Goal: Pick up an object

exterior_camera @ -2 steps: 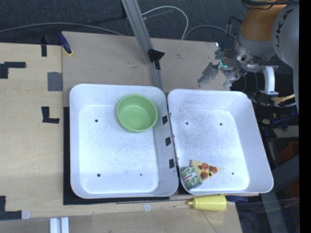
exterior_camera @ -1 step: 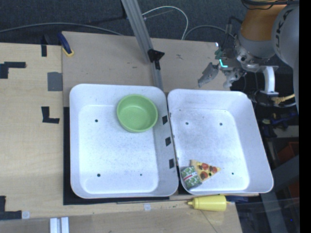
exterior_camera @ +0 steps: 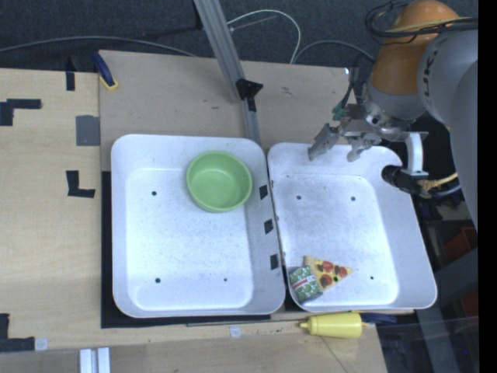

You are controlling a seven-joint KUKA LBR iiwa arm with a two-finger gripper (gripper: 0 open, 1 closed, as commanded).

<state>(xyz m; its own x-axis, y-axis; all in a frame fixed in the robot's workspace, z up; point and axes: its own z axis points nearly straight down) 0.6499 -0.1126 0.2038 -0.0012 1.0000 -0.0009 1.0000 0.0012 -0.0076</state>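
1. Since the claw hangs spread wide with nothing between its fingers above the right bin's far rim, no pick has begun.
2. Candidates wait: green bowl (left bin), pizza slice near the right bin's front.

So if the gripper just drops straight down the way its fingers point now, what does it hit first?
Probably bare floor at the far rim of the right bin. The gripper hangs open there, with the pizza slice and green packet well clear at the near edge. Height is hard to judge.

Open gripper hangs empty over right bin's far rim; pizza slice near its front-left corner, green bowl in left bin.
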